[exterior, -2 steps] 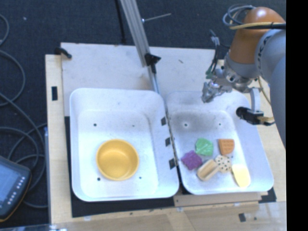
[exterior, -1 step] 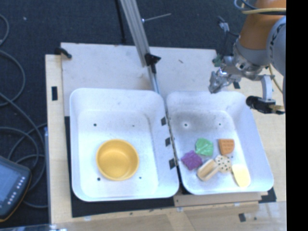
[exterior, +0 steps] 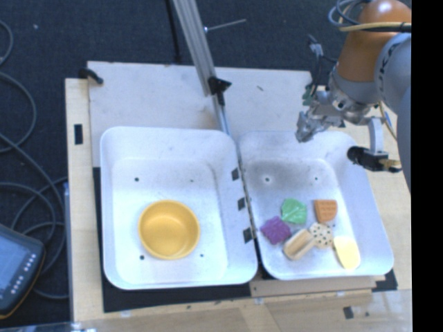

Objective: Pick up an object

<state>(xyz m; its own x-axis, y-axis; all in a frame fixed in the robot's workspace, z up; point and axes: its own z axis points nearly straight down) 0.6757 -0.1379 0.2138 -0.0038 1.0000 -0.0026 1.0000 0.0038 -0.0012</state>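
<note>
My gripper (exterior: 304, 133) hangs over the far rim of the right bin (exterior: 360, 185), well above the objects. In the near part of that bin lies a cluster: a green piece (exterior: 293, 211), a purple piece (exterior: 275, 229), an orange piece (exterior: 325, 209), a tan block (exterior: 298, 244), a spotted cream die-like block (exterior: 320, 234) and a yellow piece (exterior: 346, 252). I see nothing between the fingertips. A yellow bowl (exterior: 169, 229) sits in the left bin (exterior: 124, 158).
A slanted aluminium post (exterior: 197, 40) rises behind the seam between the bins. Cables lie on the dark floor at left, and a tablet-like device (exterior: 15, 268) sits at the lower left. The far half of the right bin is bare white floor.
</note>
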